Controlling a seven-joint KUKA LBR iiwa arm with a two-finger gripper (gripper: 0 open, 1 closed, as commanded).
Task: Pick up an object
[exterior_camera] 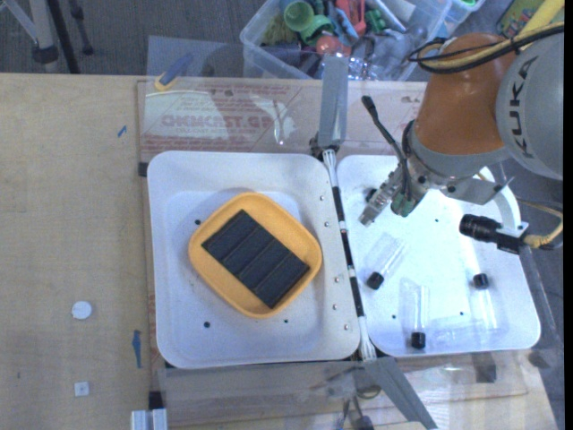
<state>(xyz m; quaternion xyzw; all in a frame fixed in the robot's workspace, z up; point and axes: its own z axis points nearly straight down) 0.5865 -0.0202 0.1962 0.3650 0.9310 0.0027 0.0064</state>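
A yellow square dish (208,267) with a black slatted insert lies tilted in the left bin (170,186). The right bin (519,330) holds three clear plastic tubes with black caps: one (385,256) near its left wall, one (412,305) toward the front, one (484,305) at the right. My gripper (388,206) hangs over the back left part of the right bin, above and behind the nearest tube. Its fingers stand apart, open, with nothing between them.
A metal divider (333,106) runs between the bins from the back. A black connector (480,228) with a cable juts from the arm over the right bin. A clear tub of coloured toys (358,16) stands behind the bench. Bare wooden bench lies to the left.
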